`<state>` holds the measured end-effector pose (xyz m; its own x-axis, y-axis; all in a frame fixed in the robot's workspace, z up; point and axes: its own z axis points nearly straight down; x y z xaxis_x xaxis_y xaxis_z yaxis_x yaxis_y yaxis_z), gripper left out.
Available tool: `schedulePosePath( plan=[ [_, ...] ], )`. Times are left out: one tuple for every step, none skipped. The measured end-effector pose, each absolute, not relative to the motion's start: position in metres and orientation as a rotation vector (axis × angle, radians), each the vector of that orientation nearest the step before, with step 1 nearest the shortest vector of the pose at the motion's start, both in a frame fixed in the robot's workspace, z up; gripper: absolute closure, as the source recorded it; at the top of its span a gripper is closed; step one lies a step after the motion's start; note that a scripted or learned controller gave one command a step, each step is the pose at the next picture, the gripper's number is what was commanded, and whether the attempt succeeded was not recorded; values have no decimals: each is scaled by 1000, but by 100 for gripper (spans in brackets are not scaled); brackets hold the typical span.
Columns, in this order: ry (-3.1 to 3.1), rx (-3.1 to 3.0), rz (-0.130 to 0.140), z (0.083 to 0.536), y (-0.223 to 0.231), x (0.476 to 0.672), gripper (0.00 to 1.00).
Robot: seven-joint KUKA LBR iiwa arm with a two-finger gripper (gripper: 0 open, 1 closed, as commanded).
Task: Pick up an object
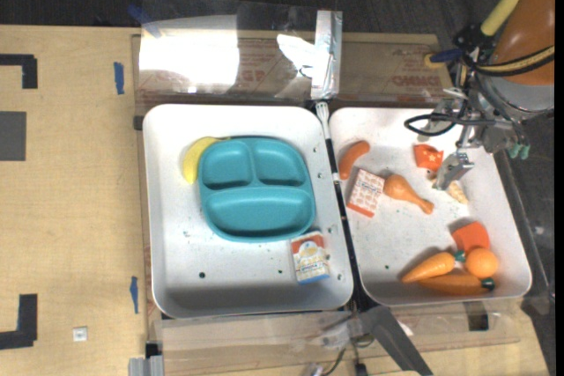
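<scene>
Pincer [456, 174] low in right bin [520, 216], grip state unclear; risk: slips off pale bit [457, 190], nudges red toy [428, 157].

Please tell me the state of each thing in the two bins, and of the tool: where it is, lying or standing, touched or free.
teal divided plate: flat in left bin, partly over a yellow item
small carton: left bin, free
white packet: lying in right bin, free
carrot: lying in right bin, against the orange
tool: low over right bin, holding nothing visible
</scene>
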<state>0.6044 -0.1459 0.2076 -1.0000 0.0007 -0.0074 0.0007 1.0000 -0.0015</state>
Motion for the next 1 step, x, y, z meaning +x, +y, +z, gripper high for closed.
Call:
schedulePosePath(
  plan=[
    [3140, 183, 3, 97, -139, 629, 0]
  ],
)
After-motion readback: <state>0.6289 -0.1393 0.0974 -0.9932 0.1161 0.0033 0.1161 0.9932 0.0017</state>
